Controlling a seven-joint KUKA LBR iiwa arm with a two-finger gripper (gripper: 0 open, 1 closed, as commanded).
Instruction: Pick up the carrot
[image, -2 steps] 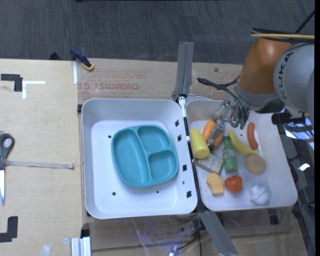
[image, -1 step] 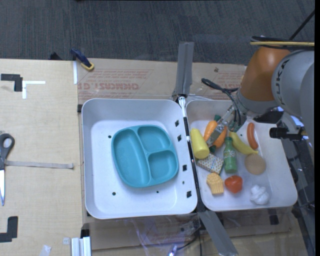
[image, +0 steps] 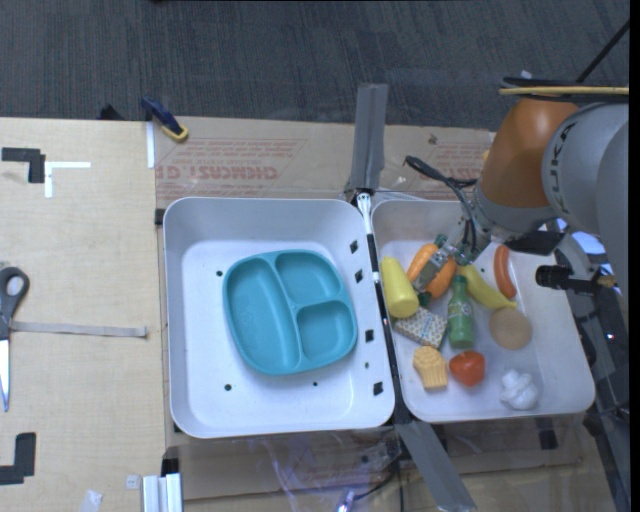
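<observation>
The carrot (image: 428, 265) is an orange piece with a dark green end. It lies tilted in the back left part of the right bin (image: 560, 400), between a yellow corn cob (image: 398, 287) and a green bottle (image: 460, 314). My gripper (image: 457, 250) reaches down from the right, under the orange-banded wrist (image: 520, 150). Its tip is right at the carrot's upper right end and seems to touch it. The carrot still rests among the other food.
The right bin also holds a banana (image: 486, 289), a red-orange sausage (image: 504, 272), a waffle piece (image: 421, 326), fries (image: 431, 367), a tomato (image: 467, 368), a beige round (image: 510, 328) and a white lump (image: 518, 388). A teal divided plate (image: 290, 310) lies in the left bin (image: 185, 380).
</observation>
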